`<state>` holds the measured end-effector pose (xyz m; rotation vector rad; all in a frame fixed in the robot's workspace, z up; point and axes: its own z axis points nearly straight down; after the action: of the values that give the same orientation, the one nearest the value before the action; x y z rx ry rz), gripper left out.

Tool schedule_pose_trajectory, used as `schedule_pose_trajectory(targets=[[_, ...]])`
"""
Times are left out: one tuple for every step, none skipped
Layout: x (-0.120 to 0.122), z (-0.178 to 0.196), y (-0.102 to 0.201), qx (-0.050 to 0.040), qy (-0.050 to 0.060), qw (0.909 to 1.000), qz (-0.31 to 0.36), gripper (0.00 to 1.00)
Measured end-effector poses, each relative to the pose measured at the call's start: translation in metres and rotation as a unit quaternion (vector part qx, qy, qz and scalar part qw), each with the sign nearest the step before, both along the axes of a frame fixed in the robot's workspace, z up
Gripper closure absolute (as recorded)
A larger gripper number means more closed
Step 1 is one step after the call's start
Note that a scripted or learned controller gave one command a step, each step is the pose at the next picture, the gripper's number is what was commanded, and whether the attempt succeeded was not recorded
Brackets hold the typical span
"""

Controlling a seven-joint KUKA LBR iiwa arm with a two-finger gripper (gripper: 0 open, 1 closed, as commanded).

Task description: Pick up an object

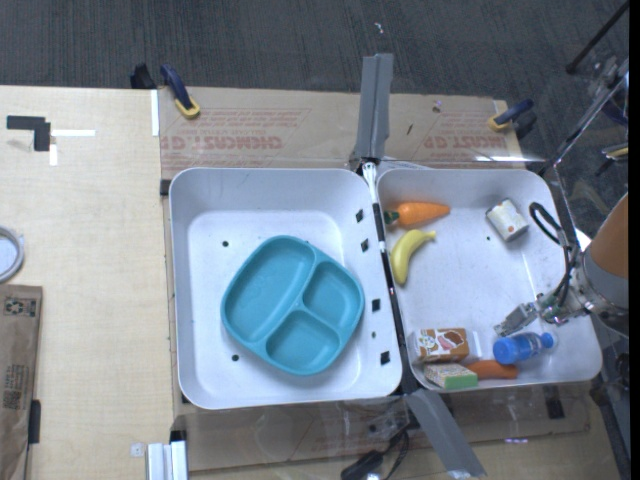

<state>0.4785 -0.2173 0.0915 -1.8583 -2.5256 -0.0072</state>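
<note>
The right bin (470, 183) holds several objects. An orange carrot (420, 211) and a yellow banana (408, 251) lie at its far left. A small white cylinder (507, 219) rests at the far right. Along the near wall sit a small brown snack box (443, 344), a tan and green block (452, 376), an orange piece (492, 370) and a blue bottle (522, 348) on its side. My gripper (533, 314) hangs low at the bin's right side, just above and beside the blue bottle. I see nothing held in it.
The left bin (190, 268) carries a blue divided plate (292, 305). A black loop (547, 222) lies by the right bin's far right wall. The grey arm (612, 258) comes in over that bin's right rim. Clamps (180, 93) grip the cardboard at the back.
</note>
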Motion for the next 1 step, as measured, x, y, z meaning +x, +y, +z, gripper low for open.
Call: schedule_pose_trajectory(targets=[[-0.0001, 0.0086, -0.0012, -0.0017, 0.000, 1.0000, -0.002, 1.00]])
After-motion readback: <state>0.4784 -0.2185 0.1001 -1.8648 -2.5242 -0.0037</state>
